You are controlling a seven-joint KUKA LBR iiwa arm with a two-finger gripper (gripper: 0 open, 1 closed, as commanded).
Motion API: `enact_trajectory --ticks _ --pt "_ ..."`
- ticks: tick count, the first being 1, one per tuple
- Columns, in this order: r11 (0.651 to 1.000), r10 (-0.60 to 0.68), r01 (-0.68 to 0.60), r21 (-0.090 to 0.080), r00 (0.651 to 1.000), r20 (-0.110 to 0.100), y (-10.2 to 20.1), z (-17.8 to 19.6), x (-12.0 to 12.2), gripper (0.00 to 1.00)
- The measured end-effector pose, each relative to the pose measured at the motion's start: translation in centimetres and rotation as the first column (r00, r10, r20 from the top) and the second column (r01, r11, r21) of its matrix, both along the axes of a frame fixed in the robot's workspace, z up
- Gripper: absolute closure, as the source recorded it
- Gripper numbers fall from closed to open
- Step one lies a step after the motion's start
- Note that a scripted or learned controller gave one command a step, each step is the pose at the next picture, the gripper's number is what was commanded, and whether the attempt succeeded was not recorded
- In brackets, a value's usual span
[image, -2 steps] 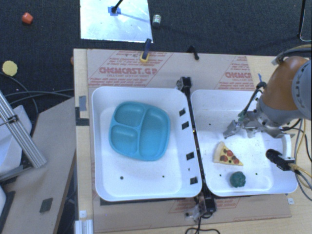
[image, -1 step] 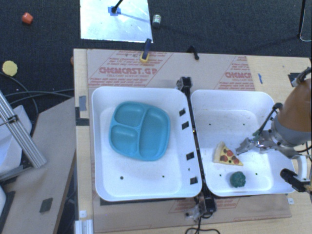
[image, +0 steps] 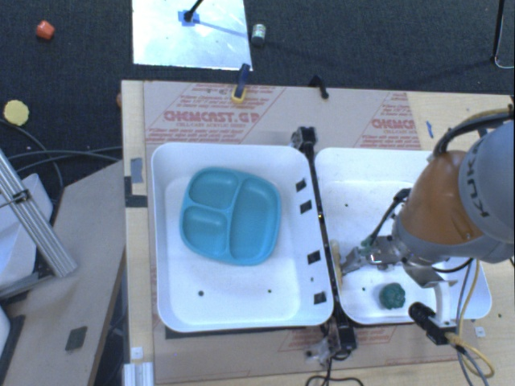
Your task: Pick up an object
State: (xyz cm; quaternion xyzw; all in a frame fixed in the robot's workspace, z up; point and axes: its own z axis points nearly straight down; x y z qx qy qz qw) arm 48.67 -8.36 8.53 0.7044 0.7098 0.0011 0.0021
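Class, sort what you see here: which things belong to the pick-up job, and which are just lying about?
Belong to the job:
gripper
dark green lump in the right bin
blue divided plate in the left bin

Just lying about:
orange ball on the floor
yellow ball
metal sheet

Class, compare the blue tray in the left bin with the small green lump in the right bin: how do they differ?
The tray is light blue, the lump dark green. The tray is far larger. The tray is flat with three compartments; the lump is rounded. Each lies in a white bin.
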Motion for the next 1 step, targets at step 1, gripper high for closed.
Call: enact_trajectory --ticks 1 --pt "1.0 -0.002 0.002 -0.001 1.0 0.017 -0.52 29.05 0.18 0.0"
